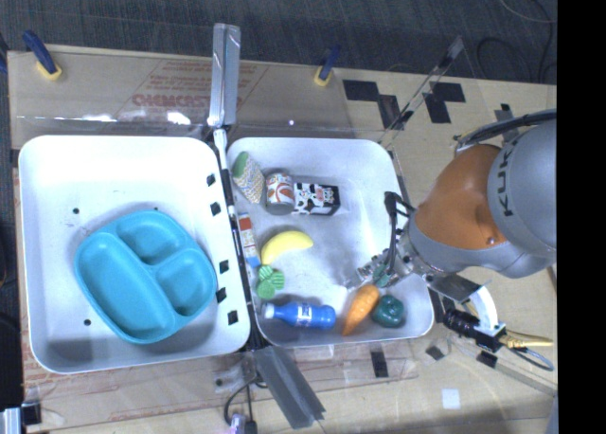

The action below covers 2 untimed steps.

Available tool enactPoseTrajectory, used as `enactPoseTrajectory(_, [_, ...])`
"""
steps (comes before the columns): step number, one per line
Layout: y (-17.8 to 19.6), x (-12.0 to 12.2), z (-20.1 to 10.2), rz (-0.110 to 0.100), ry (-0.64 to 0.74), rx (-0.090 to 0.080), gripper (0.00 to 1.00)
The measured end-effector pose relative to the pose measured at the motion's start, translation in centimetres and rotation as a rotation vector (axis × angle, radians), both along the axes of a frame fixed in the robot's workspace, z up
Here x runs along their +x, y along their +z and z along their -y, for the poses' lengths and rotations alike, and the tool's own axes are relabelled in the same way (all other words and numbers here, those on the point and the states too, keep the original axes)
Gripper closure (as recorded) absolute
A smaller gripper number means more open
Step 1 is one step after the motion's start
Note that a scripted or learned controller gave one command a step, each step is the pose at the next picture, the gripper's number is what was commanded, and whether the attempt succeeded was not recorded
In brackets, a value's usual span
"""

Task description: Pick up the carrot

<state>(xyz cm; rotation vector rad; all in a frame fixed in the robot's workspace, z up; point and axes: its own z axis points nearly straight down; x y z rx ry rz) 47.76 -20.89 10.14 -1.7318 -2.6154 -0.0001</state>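
Nearby, carrot (360,308) between blue bottle (300,315) and green toy (388,310); tool (383,269) grip unclear.

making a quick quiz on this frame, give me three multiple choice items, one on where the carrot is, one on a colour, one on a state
1. Where does the carrot lie?
A. in the right bin, near its front edge
B. on the divided plate
C. on the bench outside both bins

2. What colour is the divided plate in the left bin?
A. red
B. blue
C. yellow

3. How does the blue bottle sit?
A. upright
B. lying on its side
C. stacked on the banana

Answers: 1 A, the carrot lies in the right bin between the blue bottle and a dark green item. 2 B, the plate is light blue. 3 B, its length runs flat along the bin floor.
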Motion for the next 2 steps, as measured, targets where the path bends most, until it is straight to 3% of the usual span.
enactPoseTrajectory(1, [0.0,0.0,0.0,0.0,0.0,0.0,0.0])
enactPoseTrajectory(2, [-0.92,-0.02,0.01,0.002,0.1,0.0,0.0])
